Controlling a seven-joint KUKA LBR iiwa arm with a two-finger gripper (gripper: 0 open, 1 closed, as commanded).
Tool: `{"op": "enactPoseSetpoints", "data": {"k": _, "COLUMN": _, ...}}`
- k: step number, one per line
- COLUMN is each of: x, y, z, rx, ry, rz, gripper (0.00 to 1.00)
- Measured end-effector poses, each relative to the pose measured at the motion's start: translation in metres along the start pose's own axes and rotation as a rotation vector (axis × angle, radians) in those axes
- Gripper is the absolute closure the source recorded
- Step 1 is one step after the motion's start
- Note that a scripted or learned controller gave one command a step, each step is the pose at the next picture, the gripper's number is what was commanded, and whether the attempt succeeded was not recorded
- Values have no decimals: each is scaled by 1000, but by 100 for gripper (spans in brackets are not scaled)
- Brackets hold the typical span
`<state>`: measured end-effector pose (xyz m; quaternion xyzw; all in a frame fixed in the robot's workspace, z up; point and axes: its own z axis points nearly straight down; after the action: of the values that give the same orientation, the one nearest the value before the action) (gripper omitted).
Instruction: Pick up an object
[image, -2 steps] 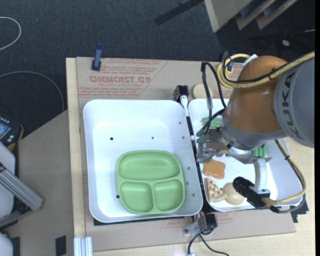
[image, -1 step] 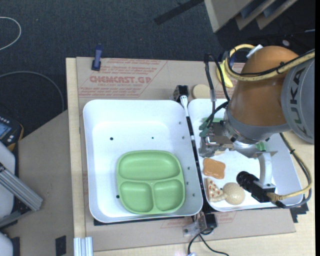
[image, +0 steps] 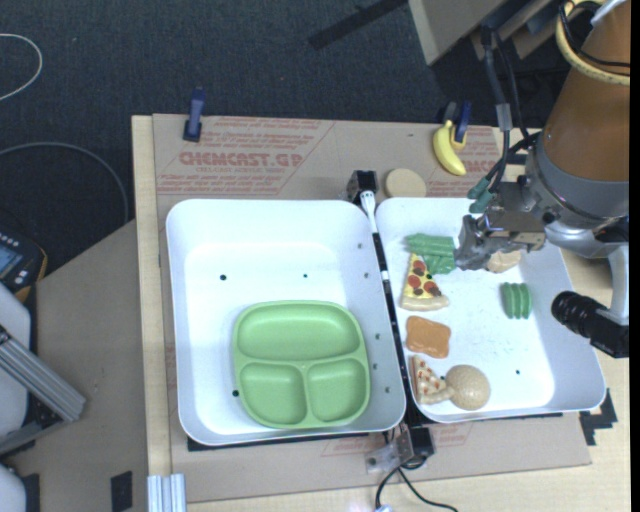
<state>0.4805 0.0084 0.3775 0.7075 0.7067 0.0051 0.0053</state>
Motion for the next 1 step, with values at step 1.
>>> {"op": "enactPoseSetpoints", "data": {"k": 1, "x": 57, "y": -2, "z": 35, "rx": 20, "ry": 1, "rz": -6, "gripper": 100}}
